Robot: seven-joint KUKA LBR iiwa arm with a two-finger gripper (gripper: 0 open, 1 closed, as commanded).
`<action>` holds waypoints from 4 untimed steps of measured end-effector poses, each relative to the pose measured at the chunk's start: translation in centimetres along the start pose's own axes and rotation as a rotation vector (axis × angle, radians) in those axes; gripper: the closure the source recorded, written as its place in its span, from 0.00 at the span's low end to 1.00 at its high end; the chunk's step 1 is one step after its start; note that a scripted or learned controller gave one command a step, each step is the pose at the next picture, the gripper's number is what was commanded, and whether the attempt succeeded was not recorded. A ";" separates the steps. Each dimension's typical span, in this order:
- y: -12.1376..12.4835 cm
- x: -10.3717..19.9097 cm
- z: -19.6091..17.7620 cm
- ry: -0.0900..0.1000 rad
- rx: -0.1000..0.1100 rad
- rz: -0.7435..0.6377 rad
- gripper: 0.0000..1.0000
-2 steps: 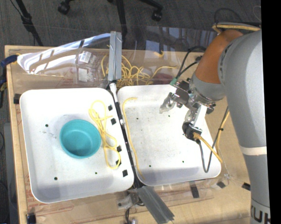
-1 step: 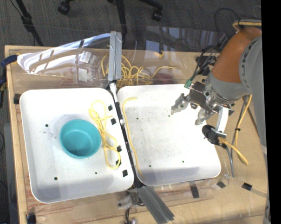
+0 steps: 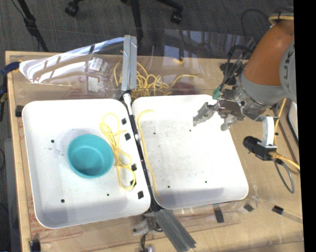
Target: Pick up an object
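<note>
Gripper open, empty, above right bin.

The grey arm reaches in from the right, its gripper open and holding nothing.

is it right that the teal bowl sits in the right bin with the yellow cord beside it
Not quite: the camera view shows the teal bowl in the left bin, not the right one. The yellow cord does lie beside it.

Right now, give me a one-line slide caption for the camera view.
Gripper hovers over the right bin; teal bowl and yellow cord lie in the left bin.
</note>
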State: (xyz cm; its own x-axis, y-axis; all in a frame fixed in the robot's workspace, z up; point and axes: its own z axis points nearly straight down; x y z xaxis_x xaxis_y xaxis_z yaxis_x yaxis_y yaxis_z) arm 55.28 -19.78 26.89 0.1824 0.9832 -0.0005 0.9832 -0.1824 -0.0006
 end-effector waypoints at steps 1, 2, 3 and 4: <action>0.1 0.1 -1.0 0.001 0.002 -0.006 1.00; -3.6 7.7 -3.8 0.001 0.004 0.207 1.00; 1.7 2.3 -14.9 0.000 0.001 0.452 1.00; -0.4 9.9 -9.1 -0.001 0.005 0.415 1.00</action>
State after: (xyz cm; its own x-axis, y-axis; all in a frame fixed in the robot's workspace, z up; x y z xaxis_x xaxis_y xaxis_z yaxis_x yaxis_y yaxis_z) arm 56.72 -10.02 35.94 0.5632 0.8263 -0.0023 0.8263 -0.5632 -0.0046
